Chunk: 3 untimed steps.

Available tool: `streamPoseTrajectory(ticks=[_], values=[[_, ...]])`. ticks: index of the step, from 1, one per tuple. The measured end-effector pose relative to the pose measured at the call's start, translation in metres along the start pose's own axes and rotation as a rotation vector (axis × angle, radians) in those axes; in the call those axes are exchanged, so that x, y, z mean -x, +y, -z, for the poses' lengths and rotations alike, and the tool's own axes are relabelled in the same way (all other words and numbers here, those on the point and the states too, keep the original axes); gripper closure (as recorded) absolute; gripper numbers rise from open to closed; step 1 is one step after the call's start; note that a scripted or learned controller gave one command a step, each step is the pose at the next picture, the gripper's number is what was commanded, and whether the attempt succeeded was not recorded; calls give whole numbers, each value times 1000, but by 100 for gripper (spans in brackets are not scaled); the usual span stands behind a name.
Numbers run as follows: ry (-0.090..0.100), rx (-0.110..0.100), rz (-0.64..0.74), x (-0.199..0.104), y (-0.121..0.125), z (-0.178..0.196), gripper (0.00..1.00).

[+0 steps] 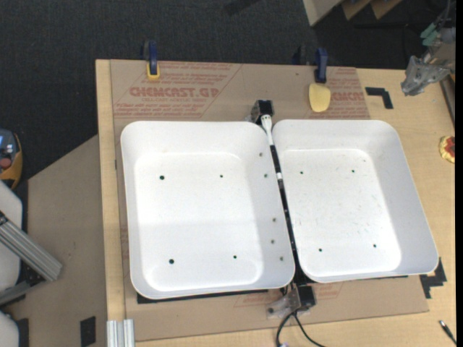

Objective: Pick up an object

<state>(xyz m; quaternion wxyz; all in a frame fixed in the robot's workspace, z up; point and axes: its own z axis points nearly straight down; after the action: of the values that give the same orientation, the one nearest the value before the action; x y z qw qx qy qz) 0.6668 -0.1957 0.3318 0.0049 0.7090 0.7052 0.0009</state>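
Two shallow white bins are lying side by side on a brown board surface (108, 157), seen from above at a slant. The left bin (130, 194) and the right bin (418, 201) are nearly touching along their inner rims, and a thin black strip (278, 186) is running between them from far edge to near edge. Small dark dots are showing on each bin's white floor.

A pale yellow object (319, 97) is lying on the surface just beyond the far rim of the right bin, outside both bins. It is sitting directly below the right blue clamp (320, 58); the left blue clamp (150, 51) is gripping the far edge of the surface beyond the left bin.

The gripper (423, 74) is hanging at the upper right, above the far right corner of the surface, well apart from the yellow object and from both bins. Whether it is open or closed cannot be told at this distance.

A small red-and-yellow item (448, 148) is lying at the right edge, cut off by the frame. A black cable (289, 327) is trailing off the near edge between the bins.
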Motion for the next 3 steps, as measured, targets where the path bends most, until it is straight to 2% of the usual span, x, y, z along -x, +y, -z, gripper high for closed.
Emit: streamPoseTrajectory(ticks=[1,2,3], values=[[7,-11,7,-47,-1,-64,100],[5,-3,7,-65,-8,-27,100],[8,-7,15,-191,-8,-18,100]])
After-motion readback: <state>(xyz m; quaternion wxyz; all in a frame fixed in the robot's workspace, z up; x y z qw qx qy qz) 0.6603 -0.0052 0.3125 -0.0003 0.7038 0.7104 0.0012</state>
